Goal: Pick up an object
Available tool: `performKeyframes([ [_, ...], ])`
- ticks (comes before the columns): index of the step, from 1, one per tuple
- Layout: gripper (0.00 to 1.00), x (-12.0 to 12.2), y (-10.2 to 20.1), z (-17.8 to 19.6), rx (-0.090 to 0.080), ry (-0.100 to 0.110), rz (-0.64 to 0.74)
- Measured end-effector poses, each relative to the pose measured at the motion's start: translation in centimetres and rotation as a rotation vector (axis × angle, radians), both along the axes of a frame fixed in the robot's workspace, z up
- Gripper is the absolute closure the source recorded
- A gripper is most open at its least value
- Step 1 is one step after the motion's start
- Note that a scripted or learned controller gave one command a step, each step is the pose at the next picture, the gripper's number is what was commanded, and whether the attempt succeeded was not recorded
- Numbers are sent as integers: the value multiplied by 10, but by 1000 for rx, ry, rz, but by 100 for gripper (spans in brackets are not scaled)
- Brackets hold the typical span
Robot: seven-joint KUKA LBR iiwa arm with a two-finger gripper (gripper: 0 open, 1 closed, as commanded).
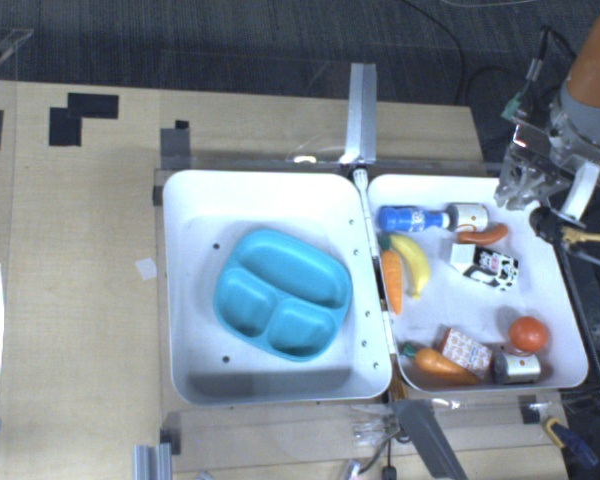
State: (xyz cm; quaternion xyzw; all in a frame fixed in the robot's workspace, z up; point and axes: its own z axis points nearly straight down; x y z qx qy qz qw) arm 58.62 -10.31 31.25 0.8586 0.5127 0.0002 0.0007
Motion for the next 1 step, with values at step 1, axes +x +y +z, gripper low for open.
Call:
performKeyframes([
  [1, 100, -5, 5, 67, 0, -4, 0],
])
